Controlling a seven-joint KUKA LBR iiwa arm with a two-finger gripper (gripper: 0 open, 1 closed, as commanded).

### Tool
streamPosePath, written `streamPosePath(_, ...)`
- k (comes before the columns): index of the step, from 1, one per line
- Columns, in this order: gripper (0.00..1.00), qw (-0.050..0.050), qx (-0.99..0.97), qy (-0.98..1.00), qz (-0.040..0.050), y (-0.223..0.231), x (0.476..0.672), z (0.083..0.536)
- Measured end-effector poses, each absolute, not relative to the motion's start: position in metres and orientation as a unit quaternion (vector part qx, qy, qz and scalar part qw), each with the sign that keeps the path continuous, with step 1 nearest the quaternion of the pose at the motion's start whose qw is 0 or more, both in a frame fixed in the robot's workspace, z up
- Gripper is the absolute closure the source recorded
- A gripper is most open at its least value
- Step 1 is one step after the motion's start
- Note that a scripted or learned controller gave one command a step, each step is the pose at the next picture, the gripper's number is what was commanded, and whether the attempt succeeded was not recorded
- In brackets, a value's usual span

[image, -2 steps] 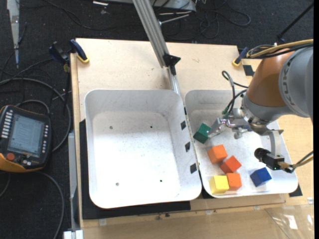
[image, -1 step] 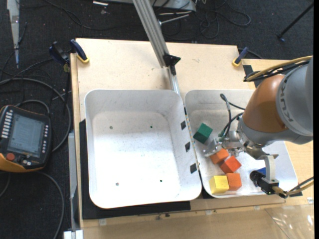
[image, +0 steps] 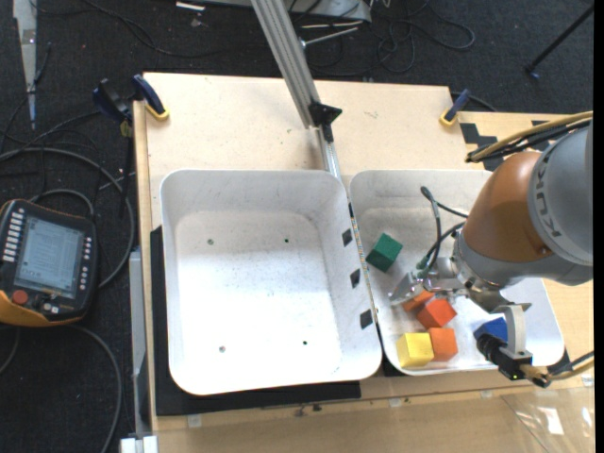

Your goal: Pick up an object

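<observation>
- Nearest me, along the front of the right bin, I see a yellow cube and an orange cube touching side by side, with a blue block just to their right, partly behind a black piece of the arm's hardware.
- Just behind those, a red-orange cube sits right under the gripper; it looks to be at the fingertips, but from my slanted view I cannot tell how wide the claw stands or whether it has hold of the cube.
- The arm comes in from the right, its orange band bulging over the right bin and hiding that bin's right side.
- Farther back in the same bin, a green cube lies apart from the others, near the wall shared with the left bin.
- Beyond both bins I see the bare wooden bench, crossed by a slanting metal rail.
</observation>
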State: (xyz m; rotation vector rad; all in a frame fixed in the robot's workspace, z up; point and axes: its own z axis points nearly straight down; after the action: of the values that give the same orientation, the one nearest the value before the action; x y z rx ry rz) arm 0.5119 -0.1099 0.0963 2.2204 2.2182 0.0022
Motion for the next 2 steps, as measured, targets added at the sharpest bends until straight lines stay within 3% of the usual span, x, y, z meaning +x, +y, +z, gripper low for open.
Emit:
streamPosePath(1,1.00,0.002,0.707,0.707,0.0014,-0.1097,0.5126,0.1061)
streamPosePath(2,0.00,0.002,0.708,0.706,0.0013,-0.1098,0.5125,0.1058)
